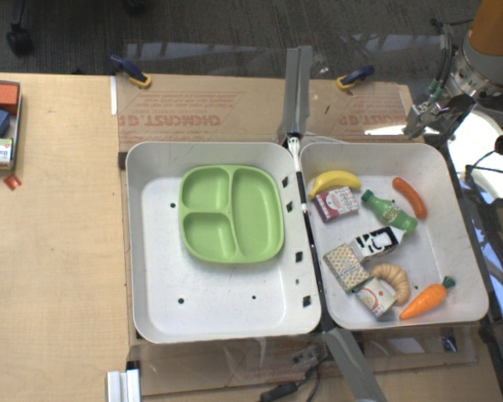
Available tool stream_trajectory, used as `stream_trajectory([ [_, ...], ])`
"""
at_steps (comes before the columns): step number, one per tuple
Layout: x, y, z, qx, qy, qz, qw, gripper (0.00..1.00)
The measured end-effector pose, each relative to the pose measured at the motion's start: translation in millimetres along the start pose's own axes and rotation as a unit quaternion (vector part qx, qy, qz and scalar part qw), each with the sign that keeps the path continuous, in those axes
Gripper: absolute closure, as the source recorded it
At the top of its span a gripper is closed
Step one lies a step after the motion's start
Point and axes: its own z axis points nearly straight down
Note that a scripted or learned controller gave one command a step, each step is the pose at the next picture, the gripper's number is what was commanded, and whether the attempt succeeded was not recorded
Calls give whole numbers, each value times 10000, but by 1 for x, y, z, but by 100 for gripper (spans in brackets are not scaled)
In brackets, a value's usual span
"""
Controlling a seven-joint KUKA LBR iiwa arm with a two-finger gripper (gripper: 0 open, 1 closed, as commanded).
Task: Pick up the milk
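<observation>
High slanted overhead — both bins (142,249)

Arm (491,23) cropped at upper right corner; fingers too small to tell.

Orange band (492,15) above grey, cable-strung wrist (474,74)

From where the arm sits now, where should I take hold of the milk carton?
Grip the milk carton across its narrow sides at mid-body, coming straight down. It lies flat on its side, black-and-white face up, long axis slanting. The green bottle crowds its upper edge and the patterned box its lower left, so aim between them.
</observation>
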Motion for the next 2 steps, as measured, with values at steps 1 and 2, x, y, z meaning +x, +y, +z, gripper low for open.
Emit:
stream_trajectory([
  [1, -11, -4, 21, 11, 10, -738, 9973, 100],
  [2, -20, -7, 20, -2, 1, -1781, 9840, 100],
])
